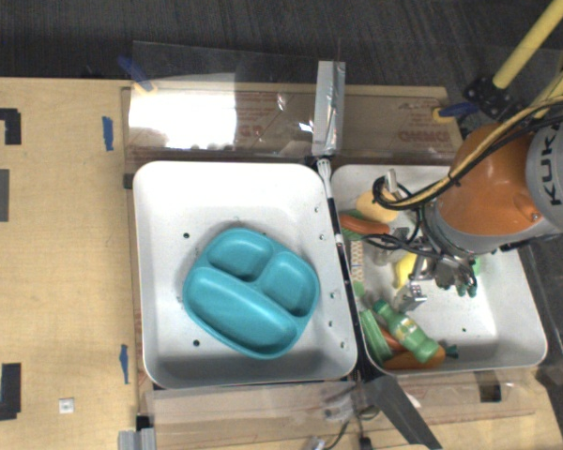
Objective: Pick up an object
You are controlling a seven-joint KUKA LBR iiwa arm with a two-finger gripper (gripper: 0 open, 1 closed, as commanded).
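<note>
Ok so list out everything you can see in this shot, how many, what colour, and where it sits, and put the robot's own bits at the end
bins: two, white, side by side on the bench
divided plate: one, teal, three compartments, in the left bin
toy pile: several small pieces I cannot count exactly, mostly green, orange and yellow, along the right bin's left and lower edge
plastic sheet: one, clear, standing behind the left bin
tape pieces: a few, blue, on the cardboard bench top
pole: one, yellow, top right corner
cables: a bundle, black and yellow, running to the wrist
arm: one, grey with orange band, over the right bin
end effector: one, over the right bin near the toys
</note>
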